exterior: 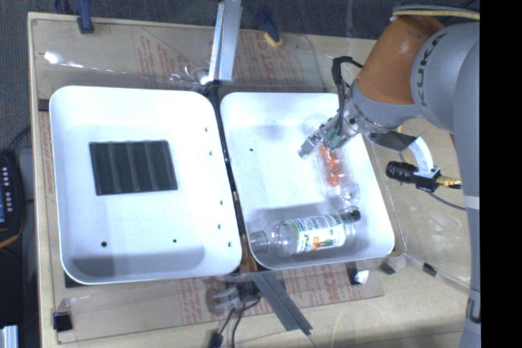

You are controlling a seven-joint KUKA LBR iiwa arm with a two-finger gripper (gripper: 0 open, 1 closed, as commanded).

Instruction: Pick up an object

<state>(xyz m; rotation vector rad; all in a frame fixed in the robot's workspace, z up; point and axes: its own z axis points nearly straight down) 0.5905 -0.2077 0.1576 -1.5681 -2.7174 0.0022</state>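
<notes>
Found, farthest left on the desk, the left bin with a dark ribbed slab lying flat in its upper half, well apart from the arm. Passed over the seam between the bins to the right bin, bare white along its left side. Noted there a large clear bottle with a green and white label, lying on its side along the near wall with its cap towards the seam. Saw above it a small clear bottle with orange contents, lying near the right wall and close to the larger one's far end. Placed the jaws right at the upper end of this small bottle, hung from the grey and orange arm reaching in from the right. Could not tell whether the jaws were released or clenched, nor whether anything sat between them. Judged the step in hand to be the grasp attempt on the small bottle, lift not yet done. Judged the next move to call for a firm closing across the narrow body, then a straight rise clear of the wall and of the large bottle.
</notes>
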